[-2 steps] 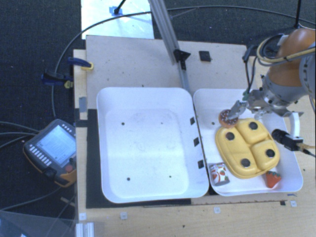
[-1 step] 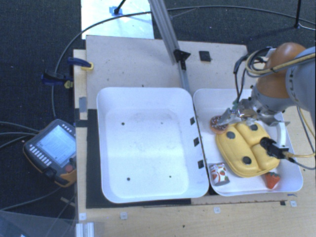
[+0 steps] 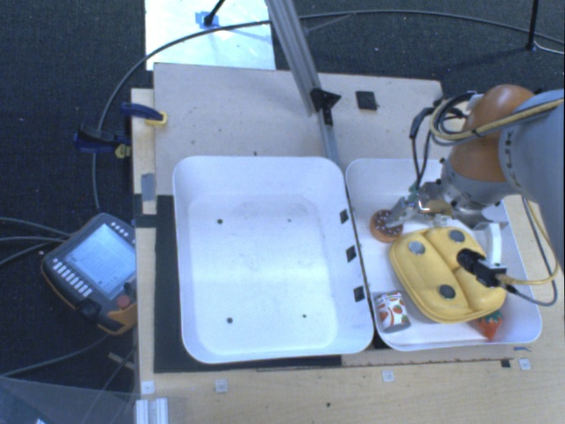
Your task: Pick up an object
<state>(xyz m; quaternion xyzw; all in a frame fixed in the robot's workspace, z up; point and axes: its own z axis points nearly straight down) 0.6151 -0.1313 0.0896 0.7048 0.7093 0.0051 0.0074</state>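
Worktop point(image 3: 247, 113) of pale board carries two shallow white bins side by side: the left bin point(image 3: 265, 263) and the right bin point(image 3: 378, 182), which holds all the loose things. The grey arm point(image 3: 530, 140) reaches in over the right bin, and its hand point(image 3: 422, 206) hangs low near that bin's far left part; from this slant I cannot tell whether the hand is wide or narrow, and nothing can be seen held in it.

The largest item is a yellow moulded shell point(image 3: 433, 276) with grey studs, lying flat along the bin's middle. It looks stiff, smooth and too broad to span, so an edge would be the only hold.

A small printed packet point(image 3: 391, 311) sits in the near left corner, probably light.

The toy doughnut point(image 3: 383, 226) lies just beside the hand, close to the bin's left wall, and seems the likeliest target: light, firm, best pinched across its ring.

An orange scrap point(image 3: 490, 327) peeks out at the shell's near right edge.
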